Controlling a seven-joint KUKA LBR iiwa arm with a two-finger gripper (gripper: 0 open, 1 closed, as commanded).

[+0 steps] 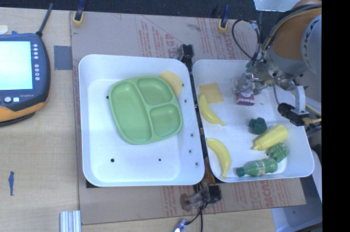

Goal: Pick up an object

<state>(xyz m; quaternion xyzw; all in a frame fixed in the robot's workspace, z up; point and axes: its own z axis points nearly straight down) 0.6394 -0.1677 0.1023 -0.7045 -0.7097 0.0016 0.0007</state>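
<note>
your gripper [247, 85] hangs low over the back of the right bin [306, 170], right above a small red-and-white object [245, 97], and you cannot tell from this slant whether it is released or grasping. that little piece looks light and stiff, probably a plastic toy, so take it across its narrow sides. nearby lie a yellow block [211, 92], two bananas [210, 111], a dark green lump [257, 126], a corn cob [270, 137] and a green bottle [257, 168], whose smooth round body would likely slip. the green tray [146, 109] sits in the left bin [90, 160].
</note>
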